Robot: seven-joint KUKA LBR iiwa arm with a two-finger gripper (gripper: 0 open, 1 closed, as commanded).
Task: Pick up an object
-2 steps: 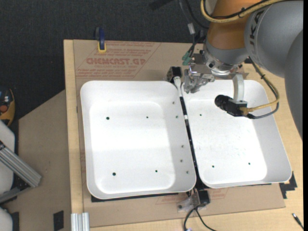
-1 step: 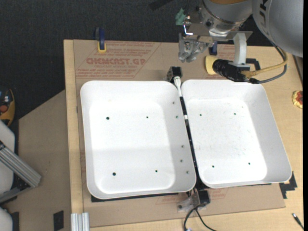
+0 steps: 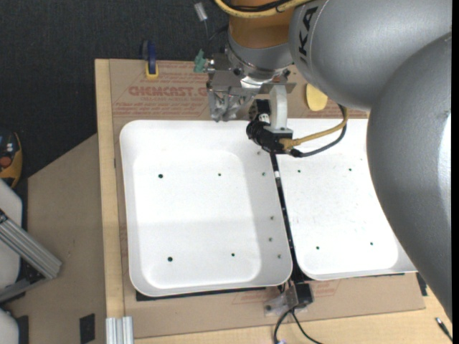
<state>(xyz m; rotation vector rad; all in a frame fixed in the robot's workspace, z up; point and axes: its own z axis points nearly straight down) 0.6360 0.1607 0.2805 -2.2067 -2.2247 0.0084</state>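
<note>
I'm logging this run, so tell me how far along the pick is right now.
Nothing looks done yet. The pincer sits at the far edge of the left bin, over the brown board, with no object visible between its fingers. In hand: the arm reaches in from the right, above the right bin. I see no loose object in the visible parts of either bin. Left: the whole grasp and lift.

Colours: white bins, grey/orange arm, tan board.

Left bin (image 3: 190, 213) and right bin (image 3: 344, 213) plain white, few small black dots each. Arm (image 3: 401, 84) grey, orange band (image 3: 265, 9) above wrist. Gripper (image 3: 228, 106) dull metallic grey. Board (image 3: 118, 192) tan cardboard, faded red lettering. Clamp (image 3: 150, 57) blue and yellow. Cable (image 3: 323, 136) pale yellow, black connector. Backdrop (image 3: 57, 49) dark charcoal.
</note>
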